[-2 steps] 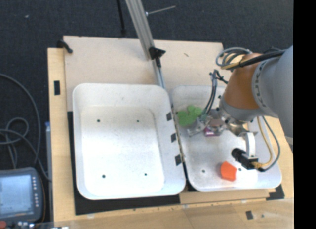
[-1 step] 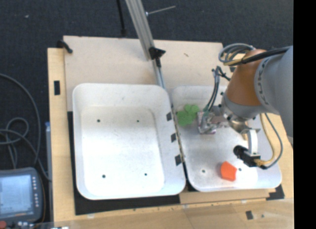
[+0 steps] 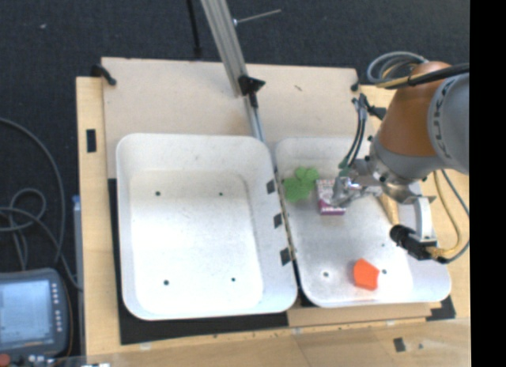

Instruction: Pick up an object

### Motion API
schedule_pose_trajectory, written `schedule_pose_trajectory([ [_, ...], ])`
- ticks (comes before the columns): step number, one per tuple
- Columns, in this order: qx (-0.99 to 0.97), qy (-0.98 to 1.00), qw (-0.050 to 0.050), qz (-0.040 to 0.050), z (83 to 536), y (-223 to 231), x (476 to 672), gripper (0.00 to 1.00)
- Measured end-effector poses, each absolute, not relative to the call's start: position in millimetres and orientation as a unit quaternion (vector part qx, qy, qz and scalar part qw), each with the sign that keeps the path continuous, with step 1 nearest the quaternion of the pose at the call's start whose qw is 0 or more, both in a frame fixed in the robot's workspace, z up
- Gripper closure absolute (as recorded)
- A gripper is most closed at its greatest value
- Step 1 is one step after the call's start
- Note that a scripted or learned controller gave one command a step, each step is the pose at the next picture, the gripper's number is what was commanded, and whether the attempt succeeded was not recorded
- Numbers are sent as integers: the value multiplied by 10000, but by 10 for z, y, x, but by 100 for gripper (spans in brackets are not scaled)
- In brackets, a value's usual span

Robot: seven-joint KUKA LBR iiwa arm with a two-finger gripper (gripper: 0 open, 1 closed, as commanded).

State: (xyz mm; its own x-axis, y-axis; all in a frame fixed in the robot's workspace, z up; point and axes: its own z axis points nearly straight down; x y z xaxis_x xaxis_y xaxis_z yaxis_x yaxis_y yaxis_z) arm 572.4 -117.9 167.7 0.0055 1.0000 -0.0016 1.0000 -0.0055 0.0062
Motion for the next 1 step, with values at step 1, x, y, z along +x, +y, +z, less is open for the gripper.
schedule_pose_trajectory([
  [1,7064,7078,31,19,2128,-1167,5704,100],
])
